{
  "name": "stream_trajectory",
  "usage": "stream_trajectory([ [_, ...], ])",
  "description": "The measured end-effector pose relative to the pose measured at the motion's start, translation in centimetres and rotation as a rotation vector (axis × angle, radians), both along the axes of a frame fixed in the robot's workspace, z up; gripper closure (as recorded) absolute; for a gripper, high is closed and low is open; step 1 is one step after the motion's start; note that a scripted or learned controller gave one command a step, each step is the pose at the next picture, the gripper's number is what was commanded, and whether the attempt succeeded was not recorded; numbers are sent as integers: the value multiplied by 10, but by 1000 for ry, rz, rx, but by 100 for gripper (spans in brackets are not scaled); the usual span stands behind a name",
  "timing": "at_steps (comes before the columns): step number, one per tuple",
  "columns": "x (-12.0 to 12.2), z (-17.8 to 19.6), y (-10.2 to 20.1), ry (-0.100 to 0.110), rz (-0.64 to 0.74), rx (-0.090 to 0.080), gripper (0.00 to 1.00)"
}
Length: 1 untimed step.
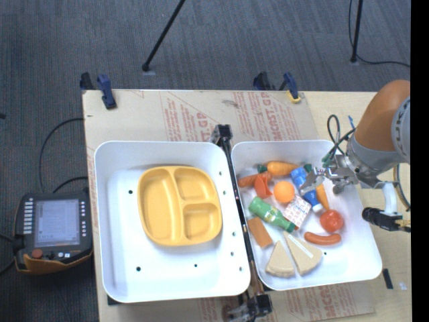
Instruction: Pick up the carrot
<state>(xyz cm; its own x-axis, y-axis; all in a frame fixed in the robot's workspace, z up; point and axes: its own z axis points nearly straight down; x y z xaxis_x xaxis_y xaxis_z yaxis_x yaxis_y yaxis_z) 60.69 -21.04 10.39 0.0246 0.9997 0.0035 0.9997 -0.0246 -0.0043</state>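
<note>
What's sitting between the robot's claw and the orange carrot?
In the camera view, a small blue and green bottle lies between the gripper and the orange carrot with green top.

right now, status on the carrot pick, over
Gripper low over right bin, nothing seen in it. Carrot lying at the bin's far side, unheld. Blue bottle and orange ball crowd beside it.

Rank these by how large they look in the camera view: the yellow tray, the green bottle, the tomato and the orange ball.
1. Yellow tray, by far the largest.
2. Green bottle.
3. Tomato and orange ball: they look about alike, so I leave them unranked.
</note>
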Motion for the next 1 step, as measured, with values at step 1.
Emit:
stream_trajectory([
  [1,2,13,0,-1,3,2,100],
])
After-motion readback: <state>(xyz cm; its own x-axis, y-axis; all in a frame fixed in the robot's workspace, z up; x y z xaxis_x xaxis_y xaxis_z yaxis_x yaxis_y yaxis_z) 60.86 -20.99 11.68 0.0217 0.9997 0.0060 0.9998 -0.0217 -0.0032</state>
